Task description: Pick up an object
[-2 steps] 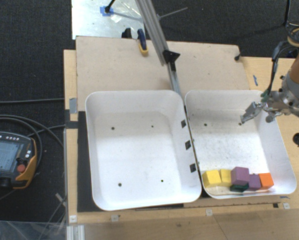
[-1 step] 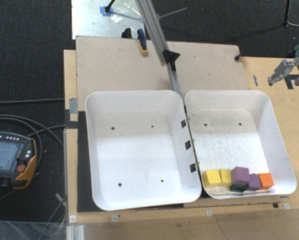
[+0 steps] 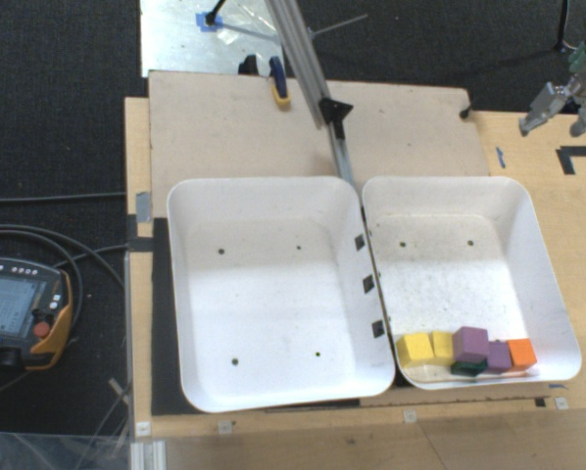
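Note:
Several small blocks lie huddled in the near corner of the right bin point(image 3: 528, 225): two yellow blocks point(image 3: 416, 348), a purple block point(image 3: 470, 341) with a smaller purple one point(image 3: 499, 356), a dark green piece point(image 3: 467, 367) and an orange block point(image 3: 521, 352). My gripper point(image 3: 560, 116) hangs at the far right, beyond the right bin's back corner and over the bare bench. Its fingers stand apart, open, with nothing between them. It is far from the blocks.
The left bin point(image 3: 264, 188) sits beside the right one. A slanted metal pole point(image 3: 301, 52) crosses the back of the bench, with a blue and yellow tool point(image 3: 278, 79) near it. A teach pendant point(image 3: 14, 311) with cables lies off the bench to the left.

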Tool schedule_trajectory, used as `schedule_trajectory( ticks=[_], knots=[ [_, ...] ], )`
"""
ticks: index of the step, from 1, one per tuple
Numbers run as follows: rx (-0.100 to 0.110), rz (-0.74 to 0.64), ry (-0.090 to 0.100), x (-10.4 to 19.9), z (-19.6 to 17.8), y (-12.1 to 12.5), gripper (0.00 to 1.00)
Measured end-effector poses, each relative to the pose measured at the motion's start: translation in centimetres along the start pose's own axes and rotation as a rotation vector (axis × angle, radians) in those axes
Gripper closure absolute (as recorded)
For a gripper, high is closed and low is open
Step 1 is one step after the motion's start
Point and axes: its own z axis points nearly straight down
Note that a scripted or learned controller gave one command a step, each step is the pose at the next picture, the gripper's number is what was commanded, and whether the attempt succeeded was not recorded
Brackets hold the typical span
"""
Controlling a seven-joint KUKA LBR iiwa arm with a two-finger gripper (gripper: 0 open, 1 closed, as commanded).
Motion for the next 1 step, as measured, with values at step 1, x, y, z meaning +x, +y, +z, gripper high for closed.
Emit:
schedule_trajectory(
  ticks=[1],
  knots=[
    [-0.003,-0.004,-0.004,0.01,-1.34,-0.04,1.00]
  ],
)
